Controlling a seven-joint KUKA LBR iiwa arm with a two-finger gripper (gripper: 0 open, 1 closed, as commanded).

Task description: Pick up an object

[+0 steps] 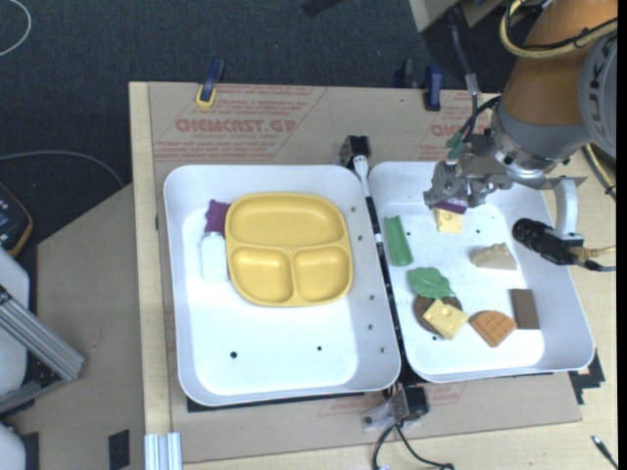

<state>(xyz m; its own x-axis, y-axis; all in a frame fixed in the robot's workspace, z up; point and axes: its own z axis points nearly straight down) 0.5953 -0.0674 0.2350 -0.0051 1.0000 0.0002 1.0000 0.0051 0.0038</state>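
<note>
Object candidate: a pale yellow cheese-like wedge (450, 221) lies in the right bin (558, 346), directly beneath the pincer (452, 200), with a small purple piece (452, 206) at the pincer tip. We cannot tell whether the pincer is apart, together, or clamped on anything; its tip is hidden by its own body, and contact with the wedge cannot be judged.

Arm (549, 76): we note it entering from the pincer's right and above, orange band over the grey wrist, wrist angled down into the upper part of the right bin.

Count, right bin: one green stick (397, 240) to the pincer's left and below; one green leaf (429, 282), one brown round piece (424, 311) and one yellow cheese block (445, 318) below; one waffle piece (492, 327), one brown bar (524, 307) and one beige lump (495, 257) below right.

Left bin (284, 365), well left of the pincer: one yellow divided tray (289, 247), one white bottle (213, 257), one purple item (216, 213) beside it.
</note>
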